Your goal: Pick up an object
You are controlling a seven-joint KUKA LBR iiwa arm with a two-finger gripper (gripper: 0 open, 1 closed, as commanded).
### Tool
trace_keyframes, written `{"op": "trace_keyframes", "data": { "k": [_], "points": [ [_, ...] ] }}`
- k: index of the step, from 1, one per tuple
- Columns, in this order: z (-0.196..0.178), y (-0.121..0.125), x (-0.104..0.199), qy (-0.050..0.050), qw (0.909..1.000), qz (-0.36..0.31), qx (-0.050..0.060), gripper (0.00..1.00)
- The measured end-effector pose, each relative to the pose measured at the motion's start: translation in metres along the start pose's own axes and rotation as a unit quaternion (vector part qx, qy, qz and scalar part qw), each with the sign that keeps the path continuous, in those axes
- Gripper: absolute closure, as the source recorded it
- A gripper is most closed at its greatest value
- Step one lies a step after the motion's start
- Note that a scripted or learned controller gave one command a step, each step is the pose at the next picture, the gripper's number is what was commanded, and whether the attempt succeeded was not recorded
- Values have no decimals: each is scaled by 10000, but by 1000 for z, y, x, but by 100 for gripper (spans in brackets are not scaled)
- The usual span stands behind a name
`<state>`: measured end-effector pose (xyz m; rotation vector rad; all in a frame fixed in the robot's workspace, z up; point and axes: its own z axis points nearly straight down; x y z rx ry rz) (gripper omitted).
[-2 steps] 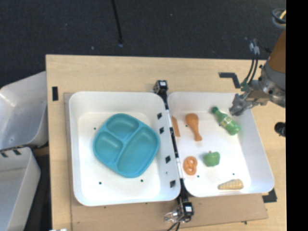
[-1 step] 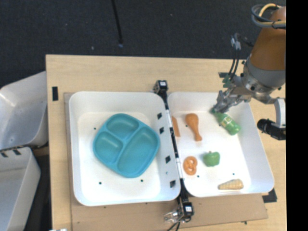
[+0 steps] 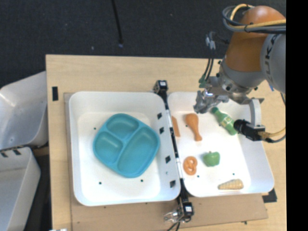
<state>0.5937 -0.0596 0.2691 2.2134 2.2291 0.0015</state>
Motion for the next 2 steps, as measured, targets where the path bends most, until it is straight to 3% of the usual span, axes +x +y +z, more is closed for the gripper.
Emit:
{"op": "trace_keyframes", "data": {
  "k": [2],
  "points": [
    [16, 0, 124, 2, 10000, -1, 15, 100]
  ]
}}
